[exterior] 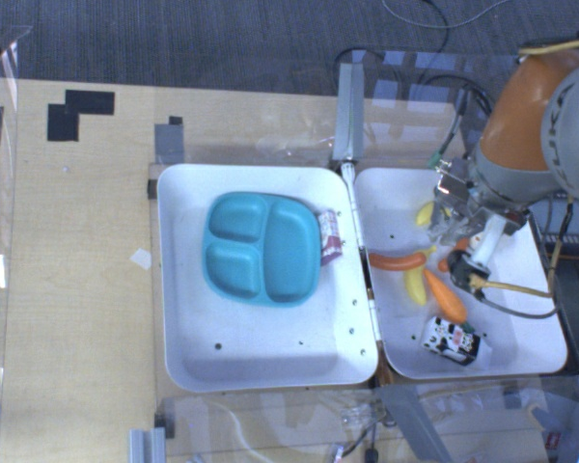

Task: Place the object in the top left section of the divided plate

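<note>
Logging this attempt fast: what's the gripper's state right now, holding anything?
Gripper: over the right bin beside the toy food; open, shut or holding cannot be told from this view.

Bright even overhead light, soft faint shadows, white bins (270, 355) slightly washed out — mildly soft focus, glare on clear panels.

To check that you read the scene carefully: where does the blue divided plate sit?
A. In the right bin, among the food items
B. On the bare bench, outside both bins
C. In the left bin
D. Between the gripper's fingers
C: the blue divided plate lies flat inside the left bin, while the arm works over the right bin.
</note>
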Controlling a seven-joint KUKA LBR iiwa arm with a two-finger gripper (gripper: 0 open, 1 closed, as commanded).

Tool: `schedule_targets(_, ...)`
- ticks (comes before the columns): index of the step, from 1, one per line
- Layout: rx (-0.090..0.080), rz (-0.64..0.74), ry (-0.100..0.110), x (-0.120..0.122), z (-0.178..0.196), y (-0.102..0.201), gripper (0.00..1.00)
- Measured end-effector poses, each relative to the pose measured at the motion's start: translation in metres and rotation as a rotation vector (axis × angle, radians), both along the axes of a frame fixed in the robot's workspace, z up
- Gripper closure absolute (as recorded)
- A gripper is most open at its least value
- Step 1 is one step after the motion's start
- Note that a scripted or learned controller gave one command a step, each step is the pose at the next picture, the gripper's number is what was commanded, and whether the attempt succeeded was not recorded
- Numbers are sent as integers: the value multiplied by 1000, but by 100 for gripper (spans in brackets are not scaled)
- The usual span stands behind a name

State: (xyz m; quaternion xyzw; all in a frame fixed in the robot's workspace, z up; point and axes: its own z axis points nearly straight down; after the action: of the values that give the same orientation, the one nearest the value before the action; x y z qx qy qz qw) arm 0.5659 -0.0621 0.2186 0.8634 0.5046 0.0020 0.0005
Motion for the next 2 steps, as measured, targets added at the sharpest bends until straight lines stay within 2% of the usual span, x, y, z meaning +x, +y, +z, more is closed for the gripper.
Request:
schedule_targets(1,-2,-110,1,104,-24,-5,100)
schedule_targets(2,-2,-67,-1,104,-32,7,100)
